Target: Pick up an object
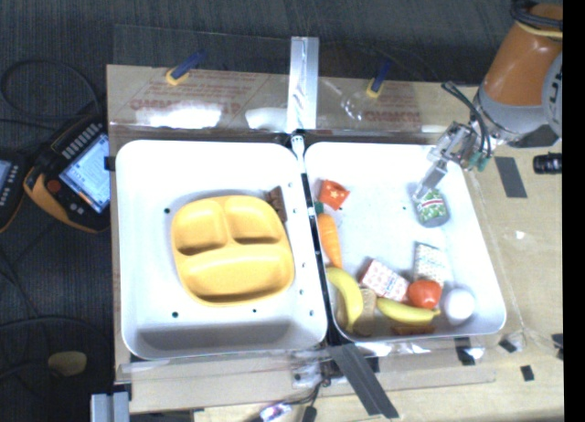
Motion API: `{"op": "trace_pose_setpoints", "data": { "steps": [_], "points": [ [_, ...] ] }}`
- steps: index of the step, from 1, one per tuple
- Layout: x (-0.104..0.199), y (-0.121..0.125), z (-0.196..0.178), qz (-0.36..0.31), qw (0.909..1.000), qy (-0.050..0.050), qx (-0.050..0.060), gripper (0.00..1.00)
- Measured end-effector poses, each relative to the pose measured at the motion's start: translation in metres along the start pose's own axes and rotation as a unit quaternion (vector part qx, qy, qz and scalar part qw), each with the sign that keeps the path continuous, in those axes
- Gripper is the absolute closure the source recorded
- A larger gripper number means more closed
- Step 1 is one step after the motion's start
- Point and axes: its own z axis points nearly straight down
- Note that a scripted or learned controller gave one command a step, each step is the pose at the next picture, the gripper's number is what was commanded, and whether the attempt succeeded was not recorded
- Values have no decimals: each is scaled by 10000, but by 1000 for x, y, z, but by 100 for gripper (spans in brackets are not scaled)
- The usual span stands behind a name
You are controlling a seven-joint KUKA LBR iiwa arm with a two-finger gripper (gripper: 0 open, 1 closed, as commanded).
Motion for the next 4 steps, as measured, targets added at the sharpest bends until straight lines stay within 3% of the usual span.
{"op": "trace_pose_setpoints", "data": {
  "steps": [3,4],
  "points": [
    [0,0,0,-1,10000,0,-1,0],
    [1,0,11,-1252,9921,2,-6,0]
  ]
}}
